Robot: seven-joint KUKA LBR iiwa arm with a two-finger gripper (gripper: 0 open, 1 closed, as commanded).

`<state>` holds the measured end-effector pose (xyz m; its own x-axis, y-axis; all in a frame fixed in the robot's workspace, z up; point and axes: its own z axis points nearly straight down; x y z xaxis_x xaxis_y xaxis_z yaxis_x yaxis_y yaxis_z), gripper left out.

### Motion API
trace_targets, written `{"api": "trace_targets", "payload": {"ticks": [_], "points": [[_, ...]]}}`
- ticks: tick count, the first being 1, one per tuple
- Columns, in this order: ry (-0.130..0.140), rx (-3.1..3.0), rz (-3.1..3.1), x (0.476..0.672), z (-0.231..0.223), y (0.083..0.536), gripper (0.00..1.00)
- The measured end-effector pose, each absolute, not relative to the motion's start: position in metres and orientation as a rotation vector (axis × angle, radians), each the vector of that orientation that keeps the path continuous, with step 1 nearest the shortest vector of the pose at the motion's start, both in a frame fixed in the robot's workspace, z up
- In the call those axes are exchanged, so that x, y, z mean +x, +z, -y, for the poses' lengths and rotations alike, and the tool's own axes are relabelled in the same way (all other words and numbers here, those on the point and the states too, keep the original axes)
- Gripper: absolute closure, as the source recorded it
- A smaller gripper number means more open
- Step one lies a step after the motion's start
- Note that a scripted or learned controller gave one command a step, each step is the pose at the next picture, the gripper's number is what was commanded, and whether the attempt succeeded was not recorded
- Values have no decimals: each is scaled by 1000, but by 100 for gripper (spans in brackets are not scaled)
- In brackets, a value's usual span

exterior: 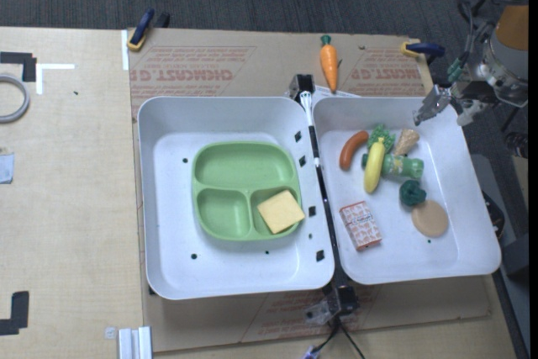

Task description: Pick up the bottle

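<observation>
Bottle [402, 167] and gripper [433, 107]: how do they stand, the first observer asks.

The second answers that the gripper hangs over the far right corner of the right bin [471, 261], and whether it is open or closed cannot be told, as it is too small and dark here. Nothing is seen in its grasp. The nearest thing to it is a tan piece [408, 140]; just beyond lies what looks to be the bottle, green and on its side near the bin's middle.

What might spoil the pick, the first asks.

Crowding, the second judges. The bottle touches or nearly touches a banana [373, 167] on one side, with a broccoli [381, 134] above it and a dark green lump [412, 194] just below. A descent slightly off could close on a neighbour instead, or nudge the bottle so that it rolls. Lying flat and rounded, it may also slip out on the lift. The red box [360, 226] and tan disc [430, 219] lie apart and matter less.
</observation>
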<state>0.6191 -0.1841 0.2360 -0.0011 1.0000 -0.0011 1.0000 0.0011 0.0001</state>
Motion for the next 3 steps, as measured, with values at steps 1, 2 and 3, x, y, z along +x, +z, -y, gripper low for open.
{"api": "trace_targets", "payload": {"ticks": [1, 2, 3], "points": [[15, 2326, -2087, 596, 208, 112, 0], [16, 2325, -2088, 597, 207, 121, 100], [-1, 2378, -2052, 512, 186, 227, 100]]}}
